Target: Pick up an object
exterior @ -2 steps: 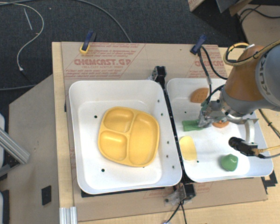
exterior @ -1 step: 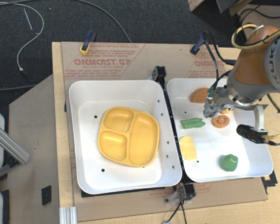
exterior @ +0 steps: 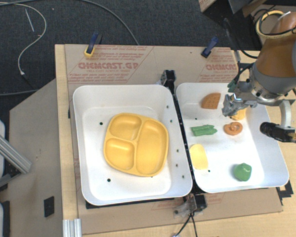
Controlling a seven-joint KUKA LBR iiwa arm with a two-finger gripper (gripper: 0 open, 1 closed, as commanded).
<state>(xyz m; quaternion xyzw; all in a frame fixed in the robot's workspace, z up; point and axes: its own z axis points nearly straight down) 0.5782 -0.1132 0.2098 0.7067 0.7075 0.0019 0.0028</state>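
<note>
My gripper (exterior: 232, 110) hangs over the upper part of the right bin (exterior: 271, 174), directly above a small yellow object (exterior: 240, 114) that it partly hides. Just left of it lies an orange waffle-like piece (exterior: 211, 100). Below it sits a round orange piece (exterior: 233, 128). A green bean-shaped piece (exterior: 203, 130) lies to the left of that. A pale yellow block (exterior: 198, 156) rests near the bin's left wall, and a green pepper-like piece (exterior: 242, 172) sits toward the front.
The left bin (exterior: 84, 132) holds a yellow divided plate (exterior: 136, 144). A black clamp (exterior: 168, 77) sits between the bins at the back. Blue clips (exterior: 92, 44) hold the cardboard base at the far edge.
</note>
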